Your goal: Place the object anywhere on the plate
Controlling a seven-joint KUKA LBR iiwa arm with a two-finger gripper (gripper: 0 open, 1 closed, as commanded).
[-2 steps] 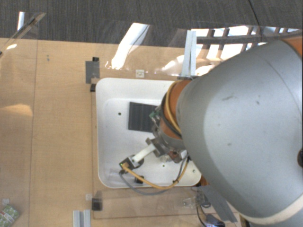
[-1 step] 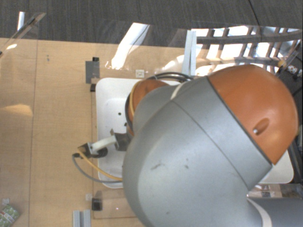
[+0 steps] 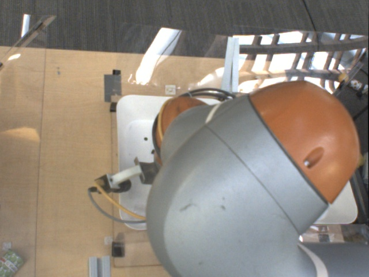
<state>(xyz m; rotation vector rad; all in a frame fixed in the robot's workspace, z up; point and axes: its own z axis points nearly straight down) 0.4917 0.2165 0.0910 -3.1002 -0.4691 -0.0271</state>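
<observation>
The grey arm (image 3: 230, 201) with its orange band (image 3: 305, 131) looms close under the camera. It covers most of both bins and whatever lies in them. Only the left part of a white bin (image 3: 131, 126) is visible. A second orange section of the arm (image 3: 176, 111) reaches down over this bin. A white stub (image 3: 124, 178) on a dark bracket sticks out leftward from the wrist, over the bin's left rim.
Grey and yellow cables (image 3: 106, 203) loop from the stub over the bin's left edge onto the wooden bench (image 3: 57, 154). Small black brackets (image 3: 113, 85) sit at the bin's corners. A corner of the right bin (image 3: 343, 209) peeks out at the right.
</observation>
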